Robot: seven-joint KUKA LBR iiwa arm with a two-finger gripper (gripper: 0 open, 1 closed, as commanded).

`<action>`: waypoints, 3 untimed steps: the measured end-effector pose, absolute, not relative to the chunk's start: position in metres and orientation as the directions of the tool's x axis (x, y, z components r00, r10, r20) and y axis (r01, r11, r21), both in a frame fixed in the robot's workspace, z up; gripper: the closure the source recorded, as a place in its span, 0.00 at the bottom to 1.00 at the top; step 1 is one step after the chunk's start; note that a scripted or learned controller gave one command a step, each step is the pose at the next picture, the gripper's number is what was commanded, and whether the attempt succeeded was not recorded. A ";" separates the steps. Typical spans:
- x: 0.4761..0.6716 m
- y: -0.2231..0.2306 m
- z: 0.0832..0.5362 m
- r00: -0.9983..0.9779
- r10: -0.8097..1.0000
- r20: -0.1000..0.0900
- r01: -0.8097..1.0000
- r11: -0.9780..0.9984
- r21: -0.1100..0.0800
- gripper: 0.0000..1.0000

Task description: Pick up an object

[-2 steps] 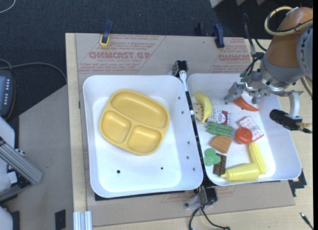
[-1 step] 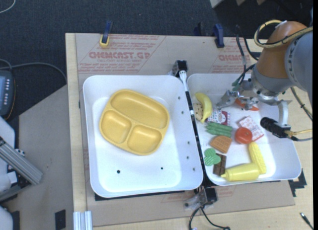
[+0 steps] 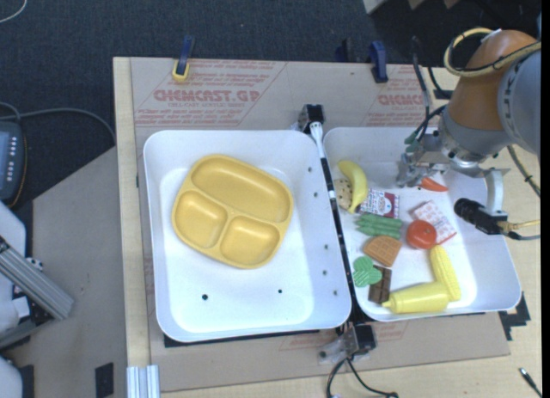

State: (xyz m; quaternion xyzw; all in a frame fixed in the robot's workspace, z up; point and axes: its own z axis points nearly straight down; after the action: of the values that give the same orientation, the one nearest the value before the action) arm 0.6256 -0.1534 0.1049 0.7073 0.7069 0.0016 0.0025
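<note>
A: What lies nearest the camera?

B: At the lower edge of the right bin (image 3: pixel 507 278), a yellow bottle (image 3: pixel 419 300) lies on its side, its long axis running left to right. A corn cob (image 3: pixel 444 271) stands almost on end above it, touching its right end, so the 2 form an L. Both look like smooth moulded plastic.

A: And the remaining items in that bin?

B: Toy food: a red tomato (image 3: pixel 421 234), round and glossy; a brown cookie (image 3: pixel 383 250); a green bean pod (image 3: pixel 379 225) lying left to right; a banana (image 3: pixel 354 183) with its long axis near vertical in the view; a red-and-white packet (image 3: pixel 379 205); and a small orange carrot (image 3: pixel 434 186) pointing lower right.

A: Where are the jaws (image 3: pixel 418 167) relative to these?

B: They hang in the upper part of the right bin, under the grey wrist and orange band. The carrot lies just beside them, to their lower right; the banana is near on their left; the bottle and corn are well apart. Whether the jaws are spread or pressed together cannot be told, and nothing is seen between them.

A: And the left bin (image 3: pixel 159 216)?

B: It carries 1 yellow plate (image 3: pixel 231 210) with 3 compartments, rounded and matte, tilted slightly clockwise. Both bins rest on a cardboard-covered desk (image 3: pixel 258 87).
</note>
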 end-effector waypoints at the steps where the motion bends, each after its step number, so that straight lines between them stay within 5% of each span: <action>1: 0.628 -0.157 0.149 0.000 1.000 -0.002 1.000 0.000 0.006 1.00; 2: 0.629 -0.156 0.214 -0.001 1.000 -0.002 1.000 0.001 0.008 1.00; 3: 0.629 -0.156 0.226 -0.001 1.000 -0.001 1.000 0.001 0.004 1.00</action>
State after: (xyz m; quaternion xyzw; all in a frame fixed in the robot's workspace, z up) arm 0.6294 -0.1563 0.2259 0.7066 0.7076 0.0009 0.0019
